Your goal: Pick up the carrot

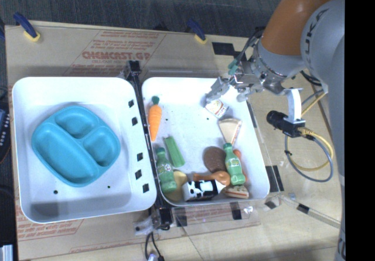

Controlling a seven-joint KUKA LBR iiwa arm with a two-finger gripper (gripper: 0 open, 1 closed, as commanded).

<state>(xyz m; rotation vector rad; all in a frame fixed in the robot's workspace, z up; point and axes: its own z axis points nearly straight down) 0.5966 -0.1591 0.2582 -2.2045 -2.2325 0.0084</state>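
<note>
Camera view, carrot point(154, 120) by bin wall point(142, 131) — green stick point(173, 151) near, jaws point(225, 91) state unclear

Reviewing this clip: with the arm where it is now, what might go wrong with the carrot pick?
1. The carrot lies against the right bin's left wall, so one finger may hit the wall.
2. The gripper hovers near the bin's far right corner, above a small white packet, and might close on that.
3. A green stick lies just below the carrot and may get nudged.

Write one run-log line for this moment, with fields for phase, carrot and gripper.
phase: approach | orange plastic carrot: at left wall of right white bin, not held | gripper: over bin's far right part, apart from carrot
</note>
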